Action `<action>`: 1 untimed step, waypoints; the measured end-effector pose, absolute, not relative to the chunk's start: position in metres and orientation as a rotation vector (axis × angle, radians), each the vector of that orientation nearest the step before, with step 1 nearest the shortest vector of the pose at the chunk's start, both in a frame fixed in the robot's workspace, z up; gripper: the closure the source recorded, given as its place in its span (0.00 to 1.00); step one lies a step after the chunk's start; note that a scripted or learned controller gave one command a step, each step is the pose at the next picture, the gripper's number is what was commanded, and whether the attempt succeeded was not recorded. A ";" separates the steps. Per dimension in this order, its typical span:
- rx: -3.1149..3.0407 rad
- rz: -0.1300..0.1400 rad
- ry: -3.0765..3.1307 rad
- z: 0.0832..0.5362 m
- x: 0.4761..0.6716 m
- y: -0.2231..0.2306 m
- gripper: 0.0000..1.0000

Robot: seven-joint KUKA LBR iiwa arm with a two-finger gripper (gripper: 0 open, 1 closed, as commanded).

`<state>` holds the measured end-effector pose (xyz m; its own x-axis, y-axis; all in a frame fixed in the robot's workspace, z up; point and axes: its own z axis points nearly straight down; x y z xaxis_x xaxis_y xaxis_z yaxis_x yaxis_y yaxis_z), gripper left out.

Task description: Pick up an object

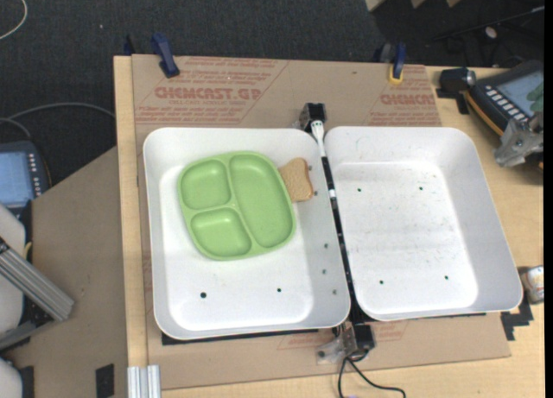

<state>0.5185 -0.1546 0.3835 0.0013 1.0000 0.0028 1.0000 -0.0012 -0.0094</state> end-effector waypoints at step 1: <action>-2.203 0.003 -2.228 0.338 0.516 -0.047 1.00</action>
<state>0.5164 -0.0466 0.3377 -0.0111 0.9999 0.0047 0.9999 0.0111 -0.0069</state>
